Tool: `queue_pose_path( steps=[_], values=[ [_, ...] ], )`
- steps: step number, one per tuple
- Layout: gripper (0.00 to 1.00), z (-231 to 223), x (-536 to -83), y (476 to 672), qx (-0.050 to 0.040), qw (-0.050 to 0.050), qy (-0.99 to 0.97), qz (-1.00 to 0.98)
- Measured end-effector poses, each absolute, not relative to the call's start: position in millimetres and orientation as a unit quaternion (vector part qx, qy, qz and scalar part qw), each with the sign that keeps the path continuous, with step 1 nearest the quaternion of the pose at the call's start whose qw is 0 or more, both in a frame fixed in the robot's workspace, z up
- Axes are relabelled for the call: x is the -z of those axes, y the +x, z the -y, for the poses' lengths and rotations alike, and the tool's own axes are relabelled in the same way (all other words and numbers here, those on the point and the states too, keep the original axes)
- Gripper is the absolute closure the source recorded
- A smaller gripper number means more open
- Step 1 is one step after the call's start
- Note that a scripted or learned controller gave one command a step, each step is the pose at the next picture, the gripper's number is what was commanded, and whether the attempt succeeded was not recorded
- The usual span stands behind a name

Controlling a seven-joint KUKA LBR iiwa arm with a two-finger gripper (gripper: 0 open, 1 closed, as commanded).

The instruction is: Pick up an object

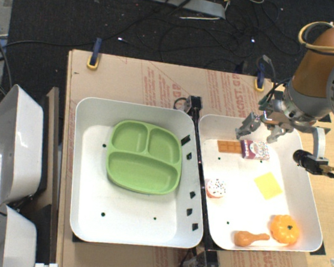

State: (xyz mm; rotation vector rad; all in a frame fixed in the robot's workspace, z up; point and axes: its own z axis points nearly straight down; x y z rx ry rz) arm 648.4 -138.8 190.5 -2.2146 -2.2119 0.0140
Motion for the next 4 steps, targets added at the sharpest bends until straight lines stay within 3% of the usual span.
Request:
queue_pose_path(
  steps=[1, 2, 3, 4],
  values=[
    [0.00, 138.4, -200.1, 651.6, 0.0000, 0.000, -0.707, 0.708],
    [0.00, 138.4, -135.7, 650.9, -0.0018, 0.002, -0.707, 0.707],
    [0.00, 140.2, -95.9, 653.2, -0.0001, -0.004, -0.707, 0.707],
    [1.00, 141.7, -112.2, 656.7, 0.0033, -0.011, -0.707, 0.707]
  ],
)
